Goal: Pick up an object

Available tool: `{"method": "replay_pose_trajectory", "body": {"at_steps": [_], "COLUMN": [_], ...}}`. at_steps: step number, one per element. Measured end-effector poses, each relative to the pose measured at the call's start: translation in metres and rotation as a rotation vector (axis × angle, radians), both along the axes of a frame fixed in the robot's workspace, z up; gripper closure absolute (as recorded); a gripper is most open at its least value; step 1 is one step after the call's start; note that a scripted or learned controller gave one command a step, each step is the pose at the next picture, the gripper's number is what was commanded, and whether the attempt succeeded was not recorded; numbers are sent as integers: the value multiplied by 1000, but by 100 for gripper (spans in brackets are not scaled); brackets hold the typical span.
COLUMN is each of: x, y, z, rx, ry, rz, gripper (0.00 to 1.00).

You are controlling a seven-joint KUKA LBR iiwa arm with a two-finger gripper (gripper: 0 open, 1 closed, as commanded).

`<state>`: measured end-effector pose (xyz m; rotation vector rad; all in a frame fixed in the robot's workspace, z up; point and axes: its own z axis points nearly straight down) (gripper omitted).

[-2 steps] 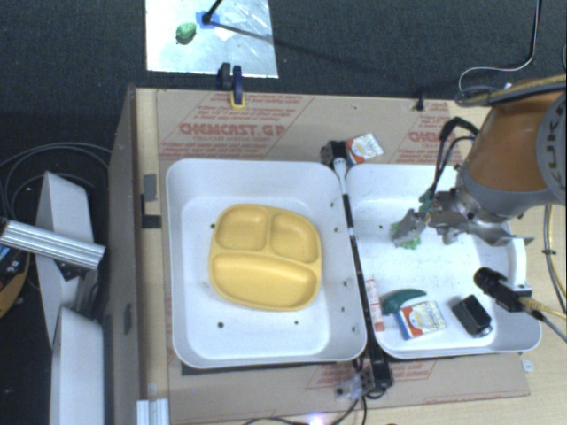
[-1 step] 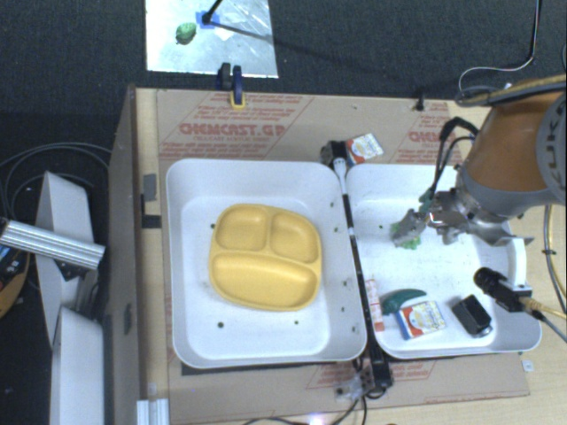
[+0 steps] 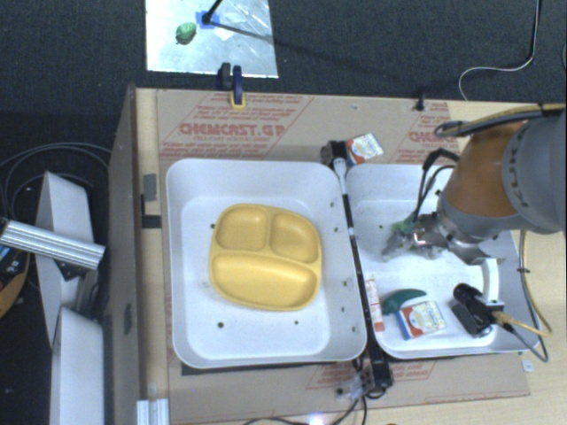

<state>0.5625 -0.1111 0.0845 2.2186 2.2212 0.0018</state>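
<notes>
Green piece (image 3: 404, 299) beside small box (image 3: 422, 319); yellow tray (image 3: 264, 257) in left bin (image 3: 190, 237).

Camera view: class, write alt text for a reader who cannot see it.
A grey robot arm with an orange band reaches from the right, its gripper over the right shallow white bin, near a dark green curved piece and a small printed card. The left white bin holds a yellow three-compartment plastic tray.
</notes>
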Motion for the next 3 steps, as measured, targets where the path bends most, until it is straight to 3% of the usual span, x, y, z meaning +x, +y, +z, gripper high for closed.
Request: {"method": "replay_pose_trajectory", "body": {"at_steps": [1,2,3], "x": [53,46,47], "y": [-1,-2,-2], "z": [17,0,11], "rx": [0,0,0], "ry": [-2,1,-2], "rz": [2,1,2], "gripper": [0,0,100]}}
